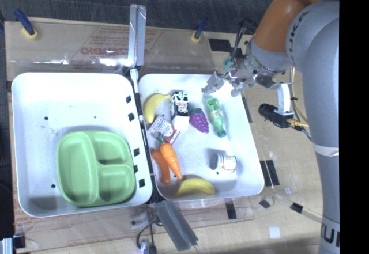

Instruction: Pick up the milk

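From my feed the arm (314,68) fills the right side, grey with the orange band up top, and it ends in the gripper (223,82), which hangs over the far right corner of the right bin (249,149). I read its two fingers as spread apart, with nothing between them.

Well to the left of the gripper sits the left bin (26,132), holding a green divided tray (95,167) in its near half.

The milk (181,107) is a small carton with a black-and-white cow pattern, lying left of the gripper and a little nearer to me, well apart from the fingers. Its long axis runs roughly near-to-far across the bin; the patterned end points toward the far wall and the plain white end toward the near wall.

A green bottle (217,116) lies just below the gripper, between it and the milk's side of the bin. Purple grapes (199,121) sit just beside the milk on its gripper side. A banana (151,106) curves on the milk's other side. Nearer to me lie two carrots (167,162), a second banana (195,187), a small packet (161,129), and a small can (223,162) on its side.
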Controlling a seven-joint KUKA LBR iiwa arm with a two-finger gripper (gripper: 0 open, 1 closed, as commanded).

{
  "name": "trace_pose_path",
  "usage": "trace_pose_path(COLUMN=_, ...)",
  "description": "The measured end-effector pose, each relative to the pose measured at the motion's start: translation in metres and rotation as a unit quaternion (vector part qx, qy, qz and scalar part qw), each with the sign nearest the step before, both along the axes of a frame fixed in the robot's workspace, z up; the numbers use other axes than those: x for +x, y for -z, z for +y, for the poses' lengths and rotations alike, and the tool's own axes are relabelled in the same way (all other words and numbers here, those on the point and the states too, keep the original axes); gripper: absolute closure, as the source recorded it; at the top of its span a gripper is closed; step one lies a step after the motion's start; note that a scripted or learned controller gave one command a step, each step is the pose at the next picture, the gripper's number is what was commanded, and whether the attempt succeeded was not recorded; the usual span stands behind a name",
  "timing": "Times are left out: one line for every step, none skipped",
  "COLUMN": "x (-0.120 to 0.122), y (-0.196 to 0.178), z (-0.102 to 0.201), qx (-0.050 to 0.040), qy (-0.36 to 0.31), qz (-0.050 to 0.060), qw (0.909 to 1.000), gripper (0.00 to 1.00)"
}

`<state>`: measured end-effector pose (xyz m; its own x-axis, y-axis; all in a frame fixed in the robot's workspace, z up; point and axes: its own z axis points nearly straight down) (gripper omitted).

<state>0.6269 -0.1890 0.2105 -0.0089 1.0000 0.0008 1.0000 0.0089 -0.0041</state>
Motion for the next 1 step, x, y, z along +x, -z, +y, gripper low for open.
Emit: trace_pose_path(x=0.0272, y=0.0229, z=-0.0157, qx=-0.0008, qy=-0.142, qz=-0.003, qw=0.9899, gripper=0.0)
